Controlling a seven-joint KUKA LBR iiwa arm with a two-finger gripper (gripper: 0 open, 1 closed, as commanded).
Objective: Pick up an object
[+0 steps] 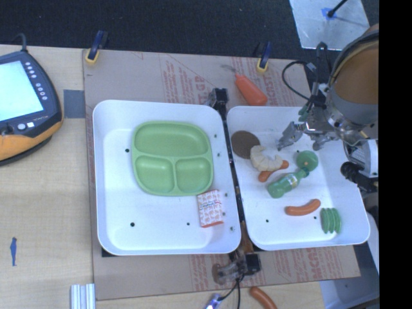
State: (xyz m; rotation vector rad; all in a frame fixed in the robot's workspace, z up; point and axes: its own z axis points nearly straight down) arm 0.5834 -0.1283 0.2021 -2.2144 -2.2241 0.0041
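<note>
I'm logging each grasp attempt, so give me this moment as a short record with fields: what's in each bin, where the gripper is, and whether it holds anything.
left bin: green divided plate, small red-printed packet at the plate's lower right
right bin: brown round piece, white lumpy item, green bottle, orange sausage-shaped toy, green ribbed piece
gripper: above the right bin's upper part, fingers open
held: nothing between the fingers
outside bins: orange carrot toy on the bench

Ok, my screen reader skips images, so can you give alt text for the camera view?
The end effector hangs above the right bin, which holds toy food. The left bin holds a green tray and a packet.
</note>
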